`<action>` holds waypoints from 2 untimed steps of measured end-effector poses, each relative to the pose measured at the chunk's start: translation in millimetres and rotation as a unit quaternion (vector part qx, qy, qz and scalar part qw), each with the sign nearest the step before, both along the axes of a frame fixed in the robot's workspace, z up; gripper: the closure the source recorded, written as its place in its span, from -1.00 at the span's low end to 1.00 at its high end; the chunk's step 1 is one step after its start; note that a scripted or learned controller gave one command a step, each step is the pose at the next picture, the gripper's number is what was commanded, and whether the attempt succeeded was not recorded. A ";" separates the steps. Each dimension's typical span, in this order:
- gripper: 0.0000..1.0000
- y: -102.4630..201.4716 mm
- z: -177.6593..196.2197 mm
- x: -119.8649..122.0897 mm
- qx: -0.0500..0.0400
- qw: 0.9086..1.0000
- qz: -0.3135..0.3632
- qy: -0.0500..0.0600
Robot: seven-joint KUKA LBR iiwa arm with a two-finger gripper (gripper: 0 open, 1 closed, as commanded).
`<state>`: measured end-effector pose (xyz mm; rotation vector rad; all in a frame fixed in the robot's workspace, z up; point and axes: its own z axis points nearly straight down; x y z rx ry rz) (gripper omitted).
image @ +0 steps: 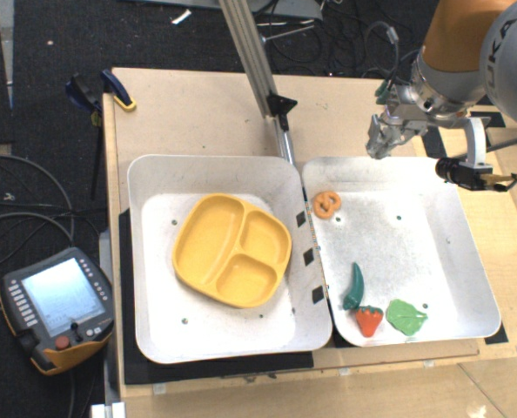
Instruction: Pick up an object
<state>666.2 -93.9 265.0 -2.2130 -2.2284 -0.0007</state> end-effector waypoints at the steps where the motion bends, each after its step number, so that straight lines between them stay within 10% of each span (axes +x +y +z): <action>1: 1.00 55.1 3.8 -10.8 0.000 1.000 0.000 0.000; 2: 1.00 101.3 4.8 -24.7 0.000 1.000 0.000 0.000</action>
